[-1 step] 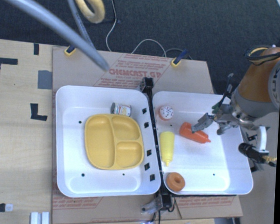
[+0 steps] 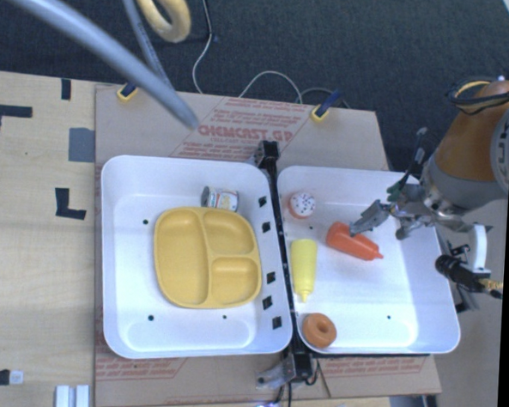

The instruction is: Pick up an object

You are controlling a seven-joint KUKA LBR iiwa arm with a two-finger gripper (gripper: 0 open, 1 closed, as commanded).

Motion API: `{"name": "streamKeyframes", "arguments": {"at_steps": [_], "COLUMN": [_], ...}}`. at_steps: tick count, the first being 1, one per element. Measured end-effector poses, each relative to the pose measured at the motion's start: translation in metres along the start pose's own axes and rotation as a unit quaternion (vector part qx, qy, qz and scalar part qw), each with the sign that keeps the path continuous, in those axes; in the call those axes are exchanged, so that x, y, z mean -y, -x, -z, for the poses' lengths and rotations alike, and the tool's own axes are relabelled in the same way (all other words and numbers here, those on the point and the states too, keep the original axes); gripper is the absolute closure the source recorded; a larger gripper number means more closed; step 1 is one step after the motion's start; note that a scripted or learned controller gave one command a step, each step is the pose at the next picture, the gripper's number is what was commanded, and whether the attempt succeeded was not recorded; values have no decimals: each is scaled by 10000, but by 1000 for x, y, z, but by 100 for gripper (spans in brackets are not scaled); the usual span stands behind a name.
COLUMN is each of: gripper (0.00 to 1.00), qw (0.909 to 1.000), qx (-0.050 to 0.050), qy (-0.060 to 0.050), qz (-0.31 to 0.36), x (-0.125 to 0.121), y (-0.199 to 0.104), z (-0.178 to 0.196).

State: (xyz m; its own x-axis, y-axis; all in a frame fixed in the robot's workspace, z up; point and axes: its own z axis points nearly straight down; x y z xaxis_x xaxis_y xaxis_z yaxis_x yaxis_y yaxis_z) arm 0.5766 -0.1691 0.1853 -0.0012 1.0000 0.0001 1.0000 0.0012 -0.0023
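The tool (image 2: 367, 221) is hovering in the right bin (image 2: 418, 333), just above the orange carrot (image 2: 353, 242); its finger state cannot be told. The yellow divided plate (image 2: 207, 257) is lying in the left bin (image 2: 118, 259). The yellow bottle (image 2: 303, 267), doughnut (image 2: 320, 330) and small can (image 2: 219, 198) are lying apart.

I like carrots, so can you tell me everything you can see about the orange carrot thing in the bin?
The carrot looks like a toy, smooth and plastic-like, orange-red with a shine along its top. It is stubby, fat at its left end and narrower toward the right. It lies flat on its side on the floor of the right white bin, near the back, slightly slanted. The end effector is right above it, at its upper edge; whether they touch is unclear. Nothing else touches it.
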Motion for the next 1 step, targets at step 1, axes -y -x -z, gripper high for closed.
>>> {"name": "streamKeyframes", "arguments": {"at_steps": [1], "gripper": [0], "qw": [10000], "qx": [1], "qy": [-15], "qz": [1], "x": [-3], "y": [-2], "z": [-44]}}
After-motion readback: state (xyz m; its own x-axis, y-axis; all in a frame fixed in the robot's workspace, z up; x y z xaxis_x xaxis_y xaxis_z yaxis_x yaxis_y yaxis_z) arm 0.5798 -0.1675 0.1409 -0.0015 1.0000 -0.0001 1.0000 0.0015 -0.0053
